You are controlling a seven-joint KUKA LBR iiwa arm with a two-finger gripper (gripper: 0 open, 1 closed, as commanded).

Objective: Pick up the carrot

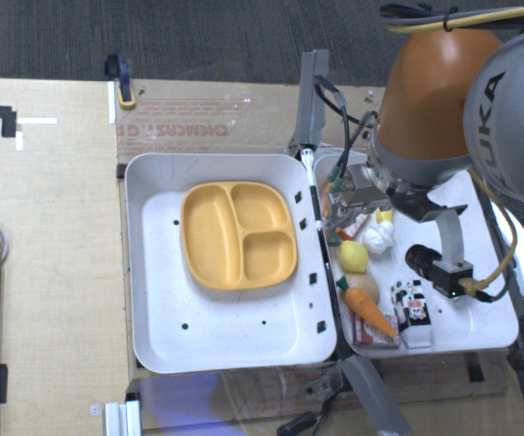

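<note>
The pale wooden surface (53, 243) carries two shallow white bins; the left bin (153, 316) holds a yellow three-compartment plastic tray (239, 234). Over the right bin (479, 330) the grey arm's pincer (348, 203) hangs among small items; how wide it stands, I cannot tell. The orange carrot (370, 309) lies near the front wall, below a yellow lemon (354, 256). The approach looks under way; next, shifting toward the carrot and descending.
</note>
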